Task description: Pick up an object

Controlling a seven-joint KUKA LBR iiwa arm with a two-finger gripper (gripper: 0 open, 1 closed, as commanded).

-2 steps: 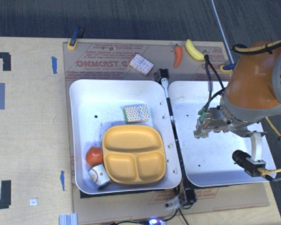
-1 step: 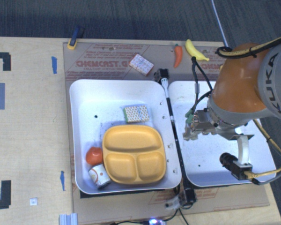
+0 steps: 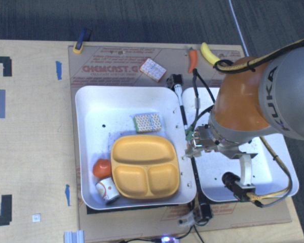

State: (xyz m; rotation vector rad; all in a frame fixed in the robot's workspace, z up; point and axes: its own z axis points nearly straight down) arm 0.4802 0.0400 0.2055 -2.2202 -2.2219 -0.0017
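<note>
Your hand hangs over the seam where the two white bins meet, with the arm's bulk above the right bin. From this angle you cannot tell how far open the hand is or whether it has hold of anything, so plan as if it were empty. Everything worth picking lies in the left bin, on the side of the hand away from the arm. Just beside the hand sits the yellow compartment plate. It is broad and shallow and likely too wide to span, so take it only by its rim. The small speckled block looks a better bet: it is near the hand and stands apart from the plate, so come straight down over it. The red-orange ball and the little white can are farthest from the hand and crowd between plate and bin wall. Leave those.
</note>
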